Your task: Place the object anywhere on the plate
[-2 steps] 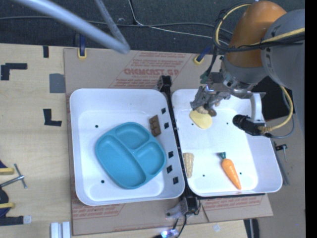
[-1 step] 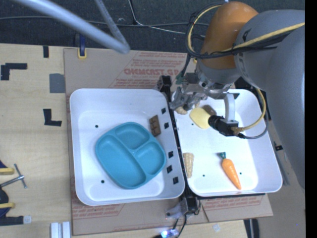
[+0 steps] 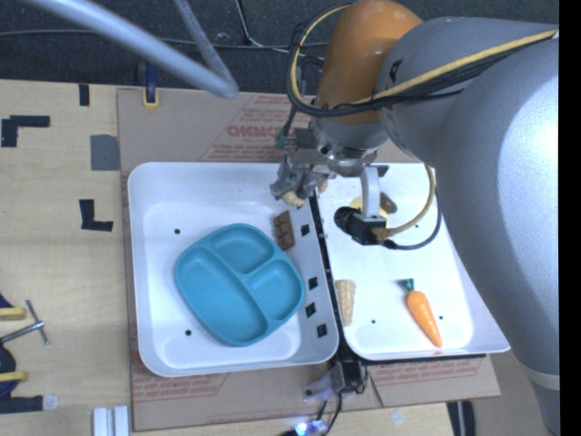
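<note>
Desk point(image 3: 54, 271) pale wood at far left, with black tape marks on it. Cardboard sheet point(image 3: 259, 127) lay under both bins. Left bin point(image 3: 150, 198) held a blue plate point(image 3: 238, 282) with three compartments, set at a slant in the middle of the bin floor; nothing lay on the plate. Brown piece point(image 3: 284, 231), small, dark and ridged, lay on the bin floor just off the plate's upper right rim, close to the wall between the two bins, apart from the plate or barely so. Claw point(image 3: 290, 192) hung just above the brown piece, over the left bin's upper right corner, pointing down; could not tell whether it was clenched or released, and nothing clear was seen in it. Right bin point(image 3: 390, 262) held a tan piece point(image 3: 345, 300) lying along its left wall, and a carrot point(image 3: 423, 317) well apart from it toward the near right corner, green top toward the bin's middle. Arm point(image 3: 508, 153) was large and grey, reaching in over the right bin.
</note>
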`<state>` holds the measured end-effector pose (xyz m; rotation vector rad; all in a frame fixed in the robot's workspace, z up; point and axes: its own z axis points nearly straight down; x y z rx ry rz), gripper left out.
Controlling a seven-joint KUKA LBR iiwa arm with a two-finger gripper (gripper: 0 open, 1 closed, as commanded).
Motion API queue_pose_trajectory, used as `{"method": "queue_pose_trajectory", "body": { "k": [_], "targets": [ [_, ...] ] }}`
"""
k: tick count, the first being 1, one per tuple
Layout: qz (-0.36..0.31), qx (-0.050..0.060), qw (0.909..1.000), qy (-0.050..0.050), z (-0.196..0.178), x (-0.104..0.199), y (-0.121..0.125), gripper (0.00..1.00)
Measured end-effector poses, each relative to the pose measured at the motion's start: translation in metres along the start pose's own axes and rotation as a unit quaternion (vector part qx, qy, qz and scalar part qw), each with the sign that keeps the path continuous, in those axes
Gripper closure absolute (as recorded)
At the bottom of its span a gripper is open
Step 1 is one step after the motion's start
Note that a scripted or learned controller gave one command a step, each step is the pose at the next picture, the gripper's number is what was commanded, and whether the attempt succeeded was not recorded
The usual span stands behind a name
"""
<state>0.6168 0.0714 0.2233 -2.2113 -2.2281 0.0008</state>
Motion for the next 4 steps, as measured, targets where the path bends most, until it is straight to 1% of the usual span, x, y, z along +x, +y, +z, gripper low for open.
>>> {"method": "queue_pose_trajectory", "body": {
  "k": [1, 2, 3, 4],
  "targets": [
    [0.001, 0.0, 1.0, 0.0, 0.009, 0.05, 0.007, 1.0],
    [0.001, 0.0, 1.0, 0.0, 0.011, 0.094, 0.025, 1.0],
    [0.001, -0.001, 1.0, 0.0, -0.006, 0.128, 0.028, 1.0],
    [0.003, 0.0, 1.0, -0.002, -0.005, 0.126, 0.028, 0.0]
  ]
}}
